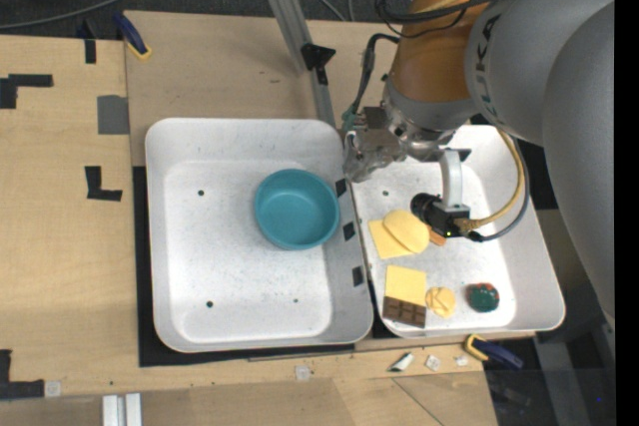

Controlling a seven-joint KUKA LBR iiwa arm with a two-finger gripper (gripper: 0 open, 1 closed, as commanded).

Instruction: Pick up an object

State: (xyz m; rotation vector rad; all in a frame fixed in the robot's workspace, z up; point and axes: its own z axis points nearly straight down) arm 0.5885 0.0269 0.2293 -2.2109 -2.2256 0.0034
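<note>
Wooden desk carries two white bins | tool at frame centre over right bin, state: cannot tell | teal bowl left, food toys lower right, reachable.

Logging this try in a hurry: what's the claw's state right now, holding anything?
Claw: cannot be told; it sits above the inner edge of the right shallow white bin, nothing seen between its tips.

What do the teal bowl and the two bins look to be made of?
The teal bowl looks like smooth moulded plastic: even colour, soft sheen, thin rim. The left bin and right bin seem to be matt white plastic with rounded corners, lightly speckled; coated metal can't be excluded.
</note>
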